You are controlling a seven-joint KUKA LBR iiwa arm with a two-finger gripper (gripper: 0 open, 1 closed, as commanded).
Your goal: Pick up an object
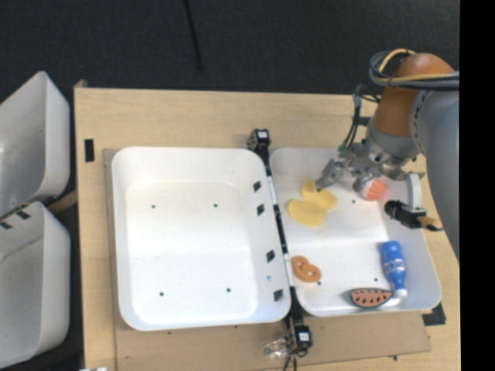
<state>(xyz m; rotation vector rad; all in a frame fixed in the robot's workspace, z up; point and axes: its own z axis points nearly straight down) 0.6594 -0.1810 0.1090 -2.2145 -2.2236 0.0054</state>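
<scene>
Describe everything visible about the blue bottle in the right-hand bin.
The blue bottle is small and looks like plastic, with a blue body and a whitish end pointing toward the bin's near edge. It lies on its side on the floor of the right bin, near that bin's right wall. Its whitish end reaches the watermelon slice; whether they touch is unclear. The gripper is well away from it.

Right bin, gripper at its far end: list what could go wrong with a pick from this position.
1. The gripper hangs between the yellow pieces and a small red-orange object; descending here, it may close between them on nothing.
2. The two yellow pieces touch or overlap, so closing on one may push the other.
3. The red-orange object lies close under the wrist, near the right bin's far wall, so it could get knocked aside.
</scene>
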